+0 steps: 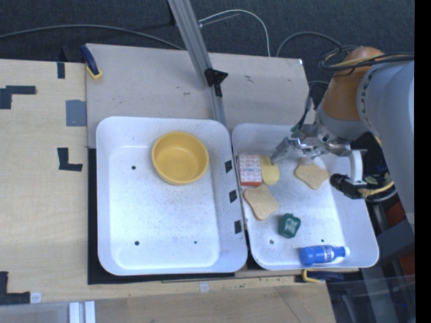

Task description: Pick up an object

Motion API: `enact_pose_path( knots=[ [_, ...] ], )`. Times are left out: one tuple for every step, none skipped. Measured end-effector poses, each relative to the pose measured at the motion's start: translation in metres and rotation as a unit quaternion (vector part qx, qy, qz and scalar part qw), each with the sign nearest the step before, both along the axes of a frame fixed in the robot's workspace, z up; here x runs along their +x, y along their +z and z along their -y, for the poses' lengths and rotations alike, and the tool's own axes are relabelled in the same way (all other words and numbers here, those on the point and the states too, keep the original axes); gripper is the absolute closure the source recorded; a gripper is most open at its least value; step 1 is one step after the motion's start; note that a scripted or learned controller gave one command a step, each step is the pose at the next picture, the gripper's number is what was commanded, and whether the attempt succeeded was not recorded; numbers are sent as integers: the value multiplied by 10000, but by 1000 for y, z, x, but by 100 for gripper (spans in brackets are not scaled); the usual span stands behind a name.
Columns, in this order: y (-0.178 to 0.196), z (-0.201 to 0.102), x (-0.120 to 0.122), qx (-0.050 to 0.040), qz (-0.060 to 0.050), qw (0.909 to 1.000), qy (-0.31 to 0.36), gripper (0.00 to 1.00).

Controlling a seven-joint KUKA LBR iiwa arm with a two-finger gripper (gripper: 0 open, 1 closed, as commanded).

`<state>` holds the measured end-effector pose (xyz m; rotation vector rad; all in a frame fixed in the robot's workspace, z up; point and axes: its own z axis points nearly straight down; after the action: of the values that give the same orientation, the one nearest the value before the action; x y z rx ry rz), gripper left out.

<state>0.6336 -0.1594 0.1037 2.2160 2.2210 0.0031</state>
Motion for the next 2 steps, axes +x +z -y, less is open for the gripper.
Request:
enact_pose_path(
  knots=[
    [6,-1,-2,9,-30,10000,4,100],
    [49,0,-2,6,-9,10000,-6,100]
  ],
)
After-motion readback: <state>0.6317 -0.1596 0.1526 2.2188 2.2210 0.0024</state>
